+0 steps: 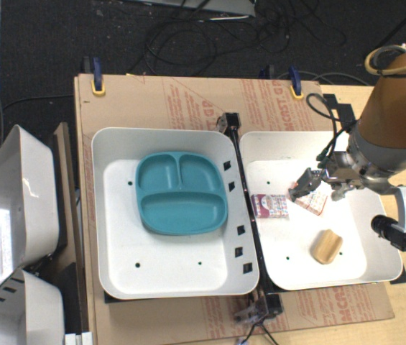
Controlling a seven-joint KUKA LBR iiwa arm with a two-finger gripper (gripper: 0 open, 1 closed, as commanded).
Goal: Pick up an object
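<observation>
Your gripper [307, 186] sits low in the right bin [382, 272], touching a small red-and-white packet [315, 203]; whether it's pinching the packet you can't tell. Lift too soon and the flat packet may slide free, or get shoved into the purple-printed packet [270, 205] just beside it. The tan block [326, 246] lies nearby.

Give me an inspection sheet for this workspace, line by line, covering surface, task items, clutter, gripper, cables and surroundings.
Surface: brown bench bearing the left bin and the right bin.
Job's things: teal divided plate in the left bin; purple packet, red-and-white packet and tan block in the right bin.
Clutter: nothing seen.
Grippers: gripper over the right bin, beside the red-and-white packet.
Cables: black cables on the floor behind the bench.
Surroundings: white tubs at left.
</observation>
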